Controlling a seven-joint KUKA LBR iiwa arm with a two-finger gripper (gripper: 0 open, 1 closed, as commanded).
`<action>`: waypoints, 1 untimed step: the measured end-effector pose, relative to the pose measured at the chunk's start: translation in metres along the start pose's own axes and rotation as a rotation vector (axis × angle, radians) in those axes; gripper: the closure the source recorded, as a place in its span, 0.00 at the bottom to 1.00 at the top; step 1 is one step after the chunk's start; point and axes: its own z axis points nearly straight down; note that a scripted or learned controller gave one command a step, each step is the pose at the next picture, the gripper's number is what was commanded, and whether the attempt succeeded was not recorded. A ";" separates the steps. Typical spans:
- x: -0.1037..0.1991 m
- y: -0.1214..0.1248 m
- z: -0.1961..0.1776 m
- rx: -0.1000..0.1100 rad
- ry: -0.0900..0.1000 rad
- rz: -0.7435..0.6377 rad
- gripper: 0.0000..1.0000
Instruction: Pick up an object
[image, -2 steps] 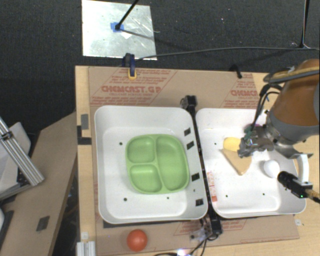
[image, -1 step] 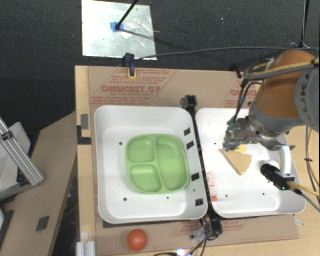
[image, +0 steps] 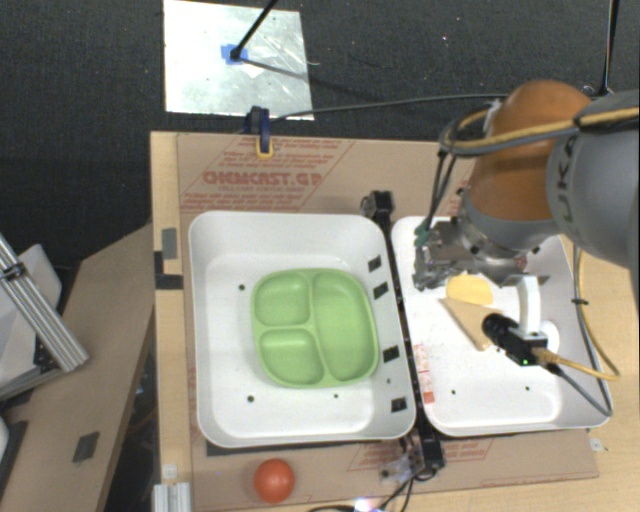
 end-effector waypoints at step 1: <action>0.053 0.012 0.010 0.002 0.000 0.000 1.00</action>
